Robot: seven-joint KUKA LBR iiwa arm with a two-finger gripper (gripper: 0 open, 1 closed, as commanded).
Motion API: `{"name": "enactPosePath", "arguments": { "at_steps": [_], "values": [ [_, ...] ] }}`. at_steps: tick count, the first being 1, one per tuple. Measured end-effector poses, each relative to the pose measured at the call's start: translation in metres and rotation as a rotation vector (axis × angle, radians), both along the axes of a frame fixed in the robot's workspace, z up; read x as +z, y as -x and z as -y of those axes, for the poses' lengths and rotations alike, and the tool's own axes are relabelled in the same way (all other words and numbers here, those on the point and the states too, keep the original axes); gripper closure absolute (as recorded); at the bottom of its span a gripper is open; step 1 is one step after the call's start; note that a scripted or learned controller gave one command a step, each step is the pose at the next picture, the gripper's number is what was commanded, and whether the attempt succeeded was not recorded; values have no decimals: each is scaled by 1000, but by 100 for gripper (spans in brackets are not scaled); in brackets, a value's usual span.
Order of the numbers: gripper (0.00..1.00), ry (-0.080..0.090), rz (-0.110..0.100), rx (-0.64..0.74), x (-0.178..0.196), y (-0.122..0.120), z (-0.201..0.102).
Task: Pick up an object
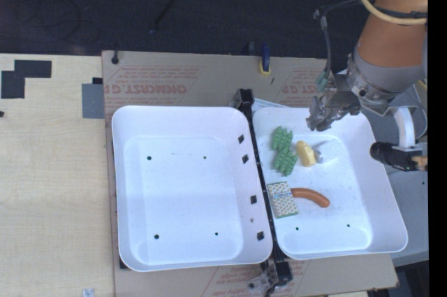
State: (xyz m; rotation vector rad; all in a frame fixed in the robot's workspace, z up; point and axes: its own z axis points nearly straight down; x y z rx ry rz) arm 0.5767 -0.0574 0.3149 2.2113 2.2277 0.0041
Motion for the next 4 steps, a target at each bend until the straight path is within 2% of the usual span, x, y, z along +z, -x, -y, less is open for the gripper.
{"name": "enactPosePath", "arguments": {
  "at_steps": [1, 2, 3, 4],
  "values": [
    [100, -2, -8, -3, 3, 23, -60],
    [100, -2, -7, -4, 36, 80, -87],
    [100, 2, -5, -8, 5, 14, -84],
    [100, 0, -3, -5, 45, -17, -110]
  ]
}}
